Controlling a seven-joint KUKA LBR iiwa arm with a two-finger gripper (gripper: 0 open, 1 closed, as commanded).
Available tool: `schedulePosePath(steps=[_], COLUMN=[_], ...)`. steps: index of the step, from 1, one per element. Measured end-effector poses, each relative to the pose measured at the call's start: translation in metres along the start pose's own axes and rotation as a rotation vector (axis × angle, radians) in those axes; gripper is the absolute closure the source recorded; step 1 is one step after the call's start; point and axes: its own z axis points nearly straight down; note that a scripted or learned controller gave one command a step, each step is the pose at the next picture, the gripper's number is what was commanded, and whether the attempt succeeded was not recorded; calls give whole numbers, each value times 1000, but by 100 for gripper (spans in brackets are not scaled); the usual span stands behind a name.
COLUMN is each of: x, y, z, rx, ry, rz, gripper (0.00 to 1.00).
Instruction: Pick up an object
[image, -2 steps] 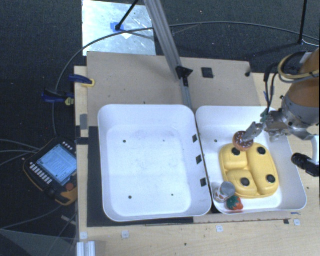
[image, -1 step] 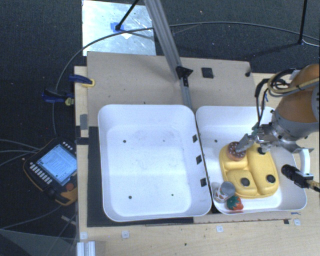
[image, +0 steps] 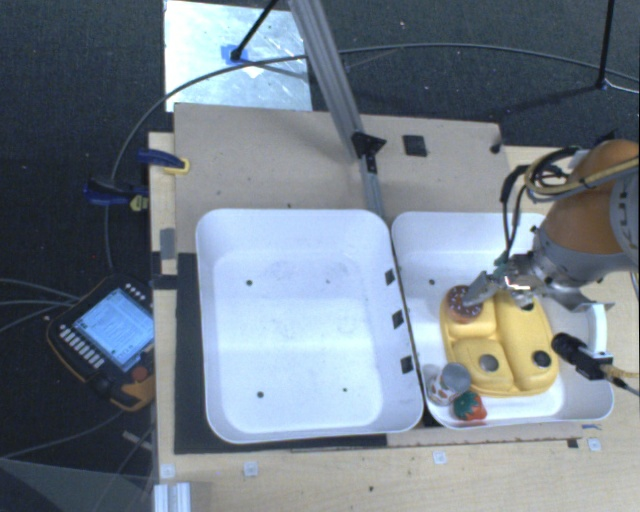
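While no brand or writing can be read on anything here, the pendant (image: 105, 340) on the floor at left has a lit blue screen, too blurry to make out. In the right bin (image: 430, 250) a yellow toy (image: 505, 345) lies toward the near right, with a round reddish-brown piece (image: 464, 303) at its far-left corner. The claw (image: 497, 287) sits right over that corner, just beside the round piece and maybe touching it. Honestly can't tell how far it's open, or whether it's got hold of anything. A small grey, red and green cluster (image: 458, 392) lies at the near edge. The left bin (image: 300, 320) is beside it.
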Motion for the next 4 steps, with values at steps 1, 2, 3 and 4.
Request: schedulePosePath(steps=[1, 2, 3, 4], x=[1, 2, 2, 64], y=[2, -2, 0, 10], z=[-12, -74, -122, -121], rx=[-3, 9, 8, 12], ry=[7, -2, -2, 1], rz=[1, 4, 3, -2], gripper=[100, 100, 100, 100])
